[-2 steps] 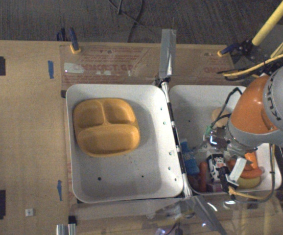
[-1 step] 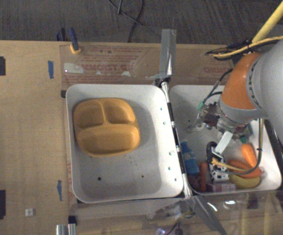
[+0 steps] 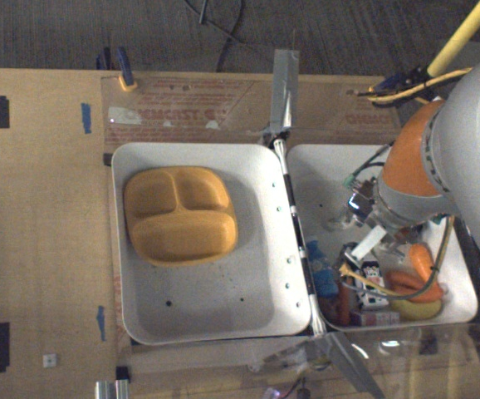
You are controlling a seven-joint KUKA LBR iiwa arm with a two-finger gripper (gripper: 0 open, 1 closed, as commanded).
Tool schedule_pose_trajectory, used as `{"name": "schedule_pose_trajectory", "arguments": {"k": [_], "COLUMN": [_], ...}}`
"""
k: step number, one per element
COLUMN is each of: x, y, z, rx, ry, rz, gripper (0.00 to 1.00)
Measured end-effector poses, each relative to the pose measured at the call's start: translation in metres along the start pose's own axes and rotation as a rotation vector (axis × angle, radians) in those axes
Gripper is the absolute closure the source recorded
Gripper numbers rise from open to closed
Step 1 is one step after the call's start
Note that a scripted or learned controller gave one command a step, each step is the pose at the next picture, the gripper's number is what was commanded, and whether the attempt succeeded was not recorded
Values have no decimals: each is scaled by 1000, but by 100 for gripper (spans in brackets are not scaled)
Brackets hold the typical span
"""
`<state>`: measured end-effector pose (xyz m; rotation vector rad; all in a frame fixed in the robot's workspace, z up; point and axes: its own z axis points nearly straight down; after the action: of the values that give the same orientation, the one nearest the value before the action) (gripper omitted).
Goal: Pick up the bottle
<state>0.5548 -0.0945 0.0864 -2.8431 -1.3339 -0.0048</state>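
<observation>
A small blue bottle-like thing (image 3: 321, 274) lies along the left wall of the right bin (image 3: 323, 169), in its near half, partly buried among other items. My gripper (image 3: 345, 217) hangs low over the middle of that bin, below the orange wrist band (image 3: 406, 160). It is up and to the right of the blue thing and apart from it. Nothing shows held at its tip. The arm's grey body covers the bin's right side.
The left bin (image 3: 257, 306) holds a yellow-orange divided plate (image 3: 180, 214) in its upper left. The right bin's near end is cluttered: an orange carrot-like piece (image 3: 421, 262), a banana (image 3: 416, 309), a small printed box (image 3: 371, 273) and a reddish box (image 3: 373, 317).
</observation>
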Motion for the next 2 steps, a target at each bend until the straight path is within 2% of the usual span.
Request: {"name": "schedule_pose_trajectory", "arguments": {"k": [1, 2], "x": [54, 47], "y": [-25, 15], "z": [-98, -103], "rx": [2, 1], "ry": [-4, -5], "rz": [117, 39], "gripper": [0, 0]}}
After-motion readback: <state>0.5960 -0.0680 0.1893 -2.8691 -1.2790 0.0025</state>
